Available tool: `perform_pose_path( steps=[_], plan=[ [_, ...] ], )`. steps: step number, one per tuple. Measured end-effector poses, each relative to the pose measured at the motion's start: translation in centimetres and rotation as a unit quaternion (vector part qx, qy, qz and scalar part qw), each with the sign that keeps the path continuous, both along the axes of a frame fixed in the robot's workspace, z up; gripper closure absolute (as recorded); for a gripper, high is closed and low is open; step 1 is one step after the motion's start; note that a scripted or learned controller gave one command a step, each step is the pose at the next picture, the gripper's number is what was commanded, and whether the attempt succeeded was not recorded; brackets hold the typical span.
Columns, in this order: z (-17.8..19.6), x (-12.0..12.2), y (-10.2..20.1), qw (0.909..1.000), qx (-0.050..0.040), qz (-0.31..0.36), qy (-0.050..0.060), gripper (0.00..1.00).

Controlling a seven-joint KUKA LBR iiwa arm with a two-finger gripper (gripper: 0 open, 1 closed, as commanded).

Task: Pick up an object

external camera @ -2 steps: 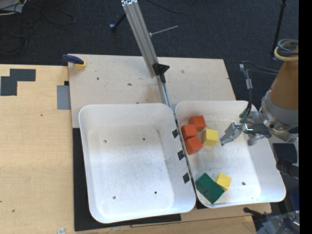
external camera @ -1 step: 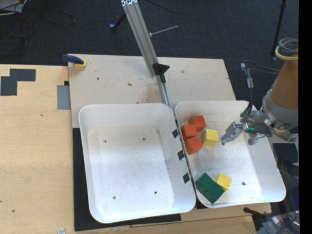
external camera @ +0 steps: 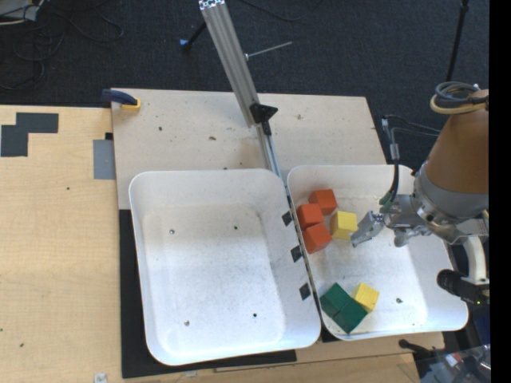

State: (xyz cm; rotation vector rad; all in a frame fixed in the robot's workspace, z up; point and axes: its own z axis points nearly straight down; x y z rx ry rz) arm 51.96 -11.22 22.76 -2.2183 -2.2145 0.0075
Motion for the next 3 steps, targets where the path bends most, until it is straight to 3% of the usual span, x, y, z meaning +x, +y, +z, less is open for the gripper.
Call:
perform_pose_path(
  steps=[2,3],
  plan=[
    [-12.1,0.9,-0.3,1.0000,0.0005,0.000,0.001,0.00],
    [-10.8,1.0,-0.6,1.0000,-0.0001,-0.004,-0.001,1.00]
  ],
)
